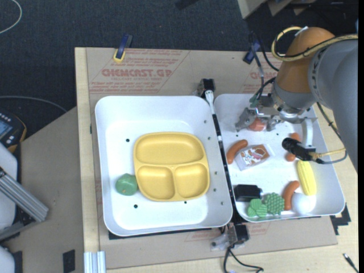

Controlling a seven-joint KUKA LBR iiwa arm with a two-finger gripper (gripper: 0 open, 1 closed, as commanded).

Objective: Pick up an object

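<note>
My gripper (255, 117) hangs low over the back of the right bin (327, 201), under the orange wrist band. A small red-orange piece (259, 125) lies right beneath it, partly hidden by the gripper body. In front of it in the same bin lie an orange sausage (236, 151), a printed packet (253, 157), a yellow corn cob (306, 177), a second sausage (290, 193), a green leafy toy (266, 205) and a black block (247, 192).
The left bin (111, 124) holds a yellow compartment plate (170, 165) and a green ball (127, 184). A black part with a yellow cable (296, 148) hangs over the right bin's right side. A white lump (305, 204) sits in the front right corner.
</note>
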